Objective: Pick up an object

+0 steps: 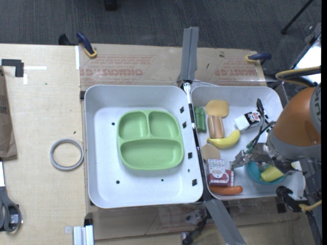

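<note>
Red sausage [225,190] lower-left of claw [244,160], apart.

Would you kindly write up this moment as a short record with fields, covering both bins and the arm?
left bin: holds a green divided plate, lying flat
right bin: holds toy food, including a banana, a hot dog in a bun, a red sausage, a small red-and-white carton and a teal bowl
arm: reaches in from the right, over the right bin
pincer: low beside the teal bowl; grip unclear
bench outside bins: grey tape ring to the left
</note>
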